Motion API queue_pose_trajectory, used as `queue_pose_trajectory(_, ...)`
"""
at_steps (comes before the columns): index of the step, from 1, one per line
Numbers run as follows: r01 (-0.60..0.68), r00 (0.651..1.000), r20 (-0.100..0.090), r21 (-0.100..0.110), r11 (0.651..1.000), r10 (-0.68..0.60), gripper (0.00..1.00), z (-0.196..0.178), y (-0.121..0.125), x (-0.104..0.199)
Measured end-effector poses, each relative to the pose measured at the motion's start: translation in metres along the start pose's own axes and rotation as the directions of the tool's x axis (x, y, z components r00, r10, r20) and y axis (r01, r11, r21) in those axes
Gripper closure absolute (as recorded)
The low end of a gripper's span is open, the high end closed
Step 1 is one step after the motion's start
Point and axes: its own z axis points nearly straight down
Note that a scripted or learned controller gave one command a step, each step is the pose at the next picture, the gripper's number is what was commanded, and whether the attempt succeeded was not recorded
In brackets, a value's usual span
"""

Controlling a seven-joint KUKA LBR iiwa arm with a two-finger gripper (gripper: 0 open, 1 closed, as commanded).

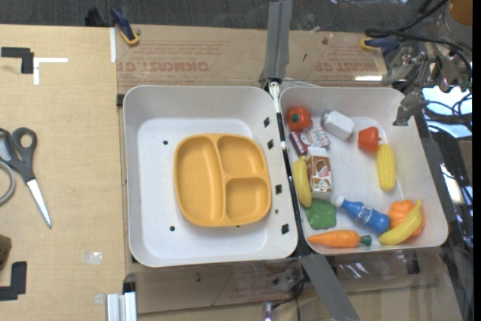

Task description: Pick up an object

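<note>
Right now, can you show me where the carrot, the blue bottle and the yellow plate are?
carrot (335,239), camera view, middle of its orange body.
blue bottle (367,215), camera view, middle of its blue body.
yellow plate (197,175), camera view, floor of its biggest compartment.

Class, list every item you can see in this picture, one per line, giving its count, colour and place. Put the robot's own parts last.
divided plate: 1, yellow, left bin
tomato: 1, red, right bin, top left
corn cob: 1, yellow, right bin
bananas: 2, yellow, right bin
carrot: 1, orange, right bin, bottom
bottle: 1, blue, right bin
carton: 1, white and red, right bin
scissors: 1, grey, bench at left
gripper: 1, grey, above right bin's top right corner
</note>
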Motion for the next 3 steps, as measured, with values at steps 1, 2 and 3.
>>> queue_pose_trajectory(1, 0.011, 1.0, 0.003, 0.0, 1.0, -0.011, 0.0, 0.168, 0.003, 0.037)
queue_pose_trajectory(2, 0.083, 0.997, 0.002, 0.0, 0.997, -0.083, 0.0, 0.167, -0.032, 0.061)
queue_pose_trajectory(3, 0.087, 0.996, 0.004, 0.001, 0.996, -0.087, 1.0, 0.159, -0.03, 0.059)
